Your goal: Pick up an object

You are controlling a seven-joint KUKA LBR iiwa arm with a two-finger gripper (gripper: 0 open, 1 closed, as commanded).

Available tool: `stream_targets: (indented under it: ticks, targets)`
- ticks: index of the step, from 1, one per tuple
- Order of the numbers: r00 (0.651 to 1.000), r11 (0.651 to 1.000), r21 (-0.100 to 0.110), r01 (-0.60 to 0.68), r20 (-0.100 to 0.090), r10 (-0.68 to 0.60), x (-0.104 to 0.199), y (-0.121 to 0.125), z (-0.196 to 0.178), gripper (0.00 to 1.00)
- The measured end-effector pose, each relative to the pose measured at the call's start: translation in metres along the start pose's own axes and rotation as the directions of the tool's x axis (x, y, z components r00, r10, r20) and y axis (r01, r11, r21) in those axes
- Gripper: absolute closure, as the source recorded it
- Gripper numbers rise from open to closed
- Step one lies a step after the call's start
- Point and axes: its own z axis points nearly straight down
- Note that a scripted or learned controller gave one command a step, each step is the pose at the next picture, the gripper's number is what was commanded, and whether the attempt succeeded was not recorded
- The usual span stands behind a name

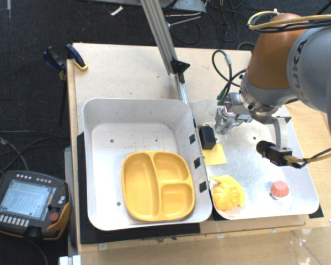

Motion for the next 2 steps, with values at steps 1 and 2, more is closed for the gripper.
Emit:
stream_targets:
  ticks: [1,2]
  targets:
    - [1.000,1.000,0.000,-0.001,0.000,0.001,0.053,0.022,0.007,1.00]
    - [1.000,1.000,-0.001,-0.001,-0.001,0.001,0.096,0.035,0.004,1.00]
